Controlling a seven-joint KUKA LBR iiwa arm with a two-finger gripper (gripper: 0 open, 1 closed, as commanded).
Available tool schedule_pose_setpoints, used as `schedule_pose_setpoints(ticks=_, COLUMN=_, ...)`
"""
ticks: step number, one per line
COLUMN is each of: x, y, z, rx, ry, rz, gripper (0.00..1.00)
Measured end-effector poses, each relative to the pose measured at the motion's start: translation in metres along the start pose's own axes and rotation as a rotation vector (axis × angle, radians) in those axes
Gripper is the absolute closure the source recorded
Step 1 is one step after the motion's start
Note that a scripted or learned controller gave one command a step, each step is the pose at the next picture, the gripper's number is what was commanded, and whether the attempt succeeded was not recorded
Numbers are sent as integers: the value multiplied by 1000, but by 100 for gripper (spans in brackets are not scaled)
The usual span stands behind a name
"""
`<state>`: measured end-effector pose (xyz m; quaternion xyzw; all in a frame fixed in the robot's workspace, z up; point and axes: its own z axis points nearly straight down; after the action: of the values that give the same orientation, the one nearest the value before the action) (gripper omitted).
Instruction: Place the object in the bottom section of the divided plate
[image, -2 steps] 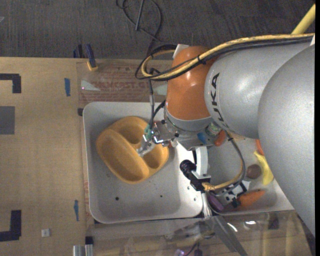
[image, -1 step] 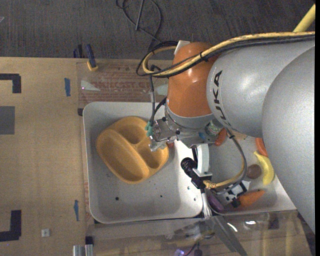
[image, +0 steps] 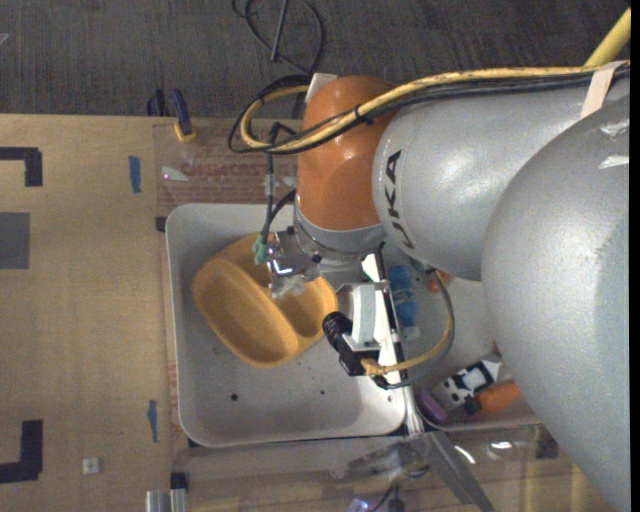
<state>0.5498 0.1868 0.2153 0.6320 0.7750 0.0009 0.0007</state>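
We are seeing arm (image: 440, 190) reaching in from right, wrist hanging over yellow divided plate (image: 245, 310) lying in left white bin (image: 200, 400). Gripper (image: 283, 272) mostly hidden; opening unreadable. Plate glossy, smooth, oval.

One fixed camera looks down at a slant on my bench (image: 80, 300). My arm (image: 470, 180) reaches in from the right, close under the lens, over a white bin (image: 200, 400).

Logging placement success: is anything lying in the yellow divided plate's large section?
Empty: the yellow divided plate's visible large section shows bare yellow; the arm hides the rest.
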Motion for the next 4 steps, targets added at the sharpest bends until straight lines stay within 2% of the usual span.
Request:
schedule_pose_setpoints(ticks=1, x=0, y=0, z=0, rx=0, ry=0, rz=0, gripper=0)
schedule_pose_setpoints(ticks=2, x=35, y=-14, z=-32, rx=-1, ry=0, rz=-197, gripper=0)
schedule_pose_setpoints(ticks=3, x=22, y=39, z=-32, rx=-1, ry=-1, rz=-263, gripper=0)
schedule_pose_setpoints(ticks=4, x=23, y=40, z=-43, rx=-5, ry=-2, rz=-265, gripper=100)
